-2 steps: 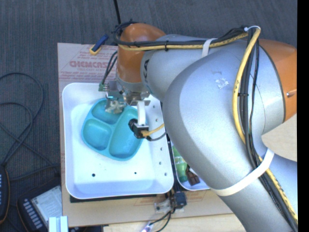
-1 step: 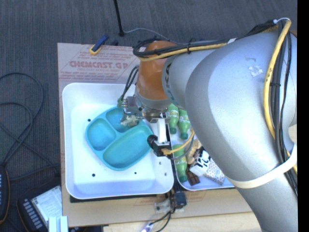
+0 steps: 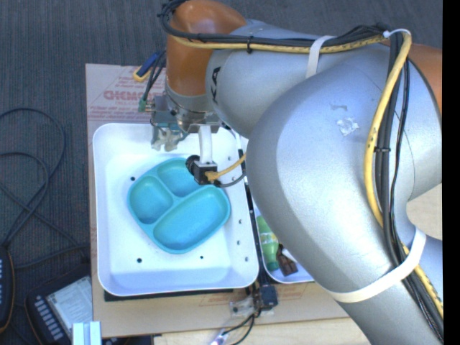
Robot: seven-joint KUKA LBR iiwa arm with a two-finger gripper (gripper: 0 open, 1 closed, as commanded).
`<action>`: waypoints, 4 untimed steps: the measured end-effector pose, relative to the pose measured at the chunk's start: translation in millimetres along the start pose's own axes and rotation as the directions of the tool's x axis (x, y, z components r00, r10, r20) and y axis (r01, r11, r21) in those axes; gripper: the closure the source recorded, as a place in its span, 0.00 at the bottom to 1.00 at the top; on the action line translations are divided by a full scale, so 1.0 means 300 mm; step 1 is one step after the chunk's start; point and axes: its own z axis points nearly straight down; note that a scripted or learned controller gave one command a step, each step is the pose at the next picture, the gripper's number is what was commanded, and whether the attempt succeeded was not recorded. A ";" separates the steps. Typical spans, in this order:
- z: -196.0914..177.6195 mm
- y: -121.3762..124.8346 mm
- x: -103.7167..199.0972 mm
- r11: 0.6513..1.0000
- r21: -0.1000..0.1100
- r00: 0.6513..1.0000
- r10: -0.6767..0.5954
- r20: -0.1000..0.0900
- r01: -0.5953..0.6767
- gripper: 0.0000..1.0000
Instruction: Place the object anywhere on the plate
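Note:
A blue plate (image 3: 188, 218) with three compartments lies in the left white bin (image 3: 115, 257), with nothing on it. My gripper (image 3: 166, 136) hangs over the bin's far edge, just beyond the plate's far rim, and I see nothing in its grasp. A green object (image 3: 267, 241) and a small brown object (image 3: 288, 266) lie in the visible sliver of the right bin (image 3: 267, 270), mostly hidden under my arm.
My arm's large grey body covers nearly all of the right bin and the right side of the view. Cardboard with red print (image 3: 118, 92) lies beneath the bins. Dark cables (image 3: 32, 171) trail on the floor to the left.

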 end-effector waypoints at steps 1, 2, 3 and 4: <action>0.251 0.027 -0.014 1.000 -0.003 1.000 0.001 0.001 -0.001 1.00; 0.153 0.006 -0.170 1.000 0.003 1.000 0.003 0.003 -0.003 1.00; 0.250 0.007 -0.152 1.000 -0.001 1.000 0.002 0.003 -0.002 1.00; 0.026 0.023 0.074 1.000 0.001 1.000 0.000 0.001 0.000 1.00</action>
